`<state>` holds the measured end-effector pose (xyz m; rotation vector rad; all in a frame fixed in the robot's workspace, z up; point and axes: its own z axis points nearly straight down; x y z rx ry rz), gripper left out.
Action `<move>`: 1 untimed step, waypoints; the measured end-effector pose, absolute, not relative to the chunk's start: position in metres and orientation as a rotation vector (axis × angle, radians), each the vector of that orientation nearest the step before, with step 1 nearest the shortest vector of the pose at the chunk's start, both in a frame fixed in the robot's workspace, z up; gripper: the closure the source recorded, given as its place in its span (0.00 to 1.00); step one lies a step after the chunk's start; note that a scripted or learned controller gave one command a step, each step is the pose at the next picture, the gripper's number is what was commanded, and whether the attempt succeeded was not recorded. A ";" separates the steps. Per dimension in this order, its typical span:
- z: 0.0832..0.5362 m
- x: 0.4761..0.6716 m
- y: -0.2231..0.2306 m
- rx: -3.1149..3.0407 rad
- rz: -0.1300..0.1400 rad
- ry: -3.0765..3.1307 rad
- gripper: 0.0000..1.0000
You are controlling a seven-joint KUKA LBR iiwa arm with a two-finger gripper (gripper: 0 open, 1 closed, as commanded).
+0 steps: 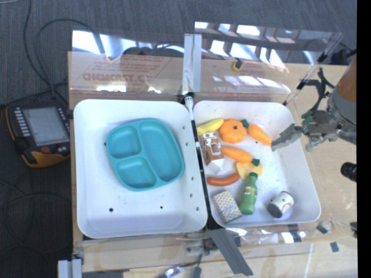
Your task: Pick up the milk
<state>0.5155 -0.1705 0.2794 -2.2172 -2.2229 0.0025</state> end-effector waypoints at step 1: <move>0.129 0.483 -0.138 -1.980 0.002 -2.434 0.00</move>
